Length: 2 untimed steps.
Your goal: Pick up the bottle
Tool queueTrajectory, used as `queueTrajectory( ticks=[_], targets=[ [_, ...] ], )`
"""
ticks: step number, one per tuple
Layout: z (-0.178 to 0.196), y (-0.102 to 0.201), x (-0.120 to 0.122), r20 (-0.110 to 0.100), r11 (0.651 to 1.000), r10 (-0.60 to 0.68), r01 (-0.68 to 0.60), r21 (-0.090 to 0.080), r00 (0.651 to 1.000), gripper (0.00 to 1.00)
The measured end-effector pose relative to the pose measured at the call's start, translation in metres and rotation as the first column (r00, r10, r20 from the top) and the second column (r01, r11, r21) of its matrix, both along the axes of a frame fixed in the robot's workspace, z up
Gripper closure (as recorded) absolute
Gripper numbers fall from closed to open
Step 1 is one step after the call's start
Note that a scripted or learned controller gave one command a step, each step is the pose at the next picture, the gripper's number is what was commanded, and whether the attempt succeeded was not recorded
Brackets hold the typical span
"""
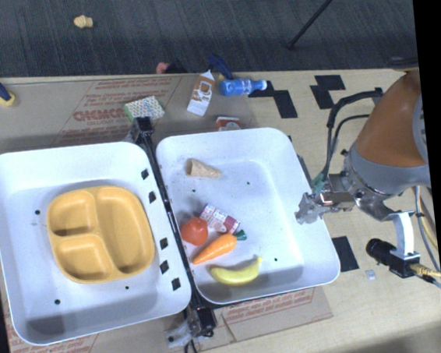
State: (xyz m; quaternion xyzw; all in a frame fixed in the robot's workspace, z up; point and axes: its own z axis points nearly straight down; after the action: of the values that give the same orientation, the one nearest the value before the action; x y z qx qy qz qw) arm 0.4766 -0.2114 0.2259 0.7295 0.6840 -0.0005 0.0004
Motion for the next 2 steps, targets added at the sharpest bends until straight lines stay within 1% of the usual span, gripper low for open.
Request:
queueTrajectory(
  ticks=[1, 2],
  targets=[
    [-0.007, 0.031, 0.0, -0.004, 1.0, -0.027, 0.027, 0.003, 1.0, 1.0],
    [-0.016, 0.013, -0.001, -0.005, 0.998, -0.065, 0.065, 0.003, 0.998, 1.0]
  ],
)
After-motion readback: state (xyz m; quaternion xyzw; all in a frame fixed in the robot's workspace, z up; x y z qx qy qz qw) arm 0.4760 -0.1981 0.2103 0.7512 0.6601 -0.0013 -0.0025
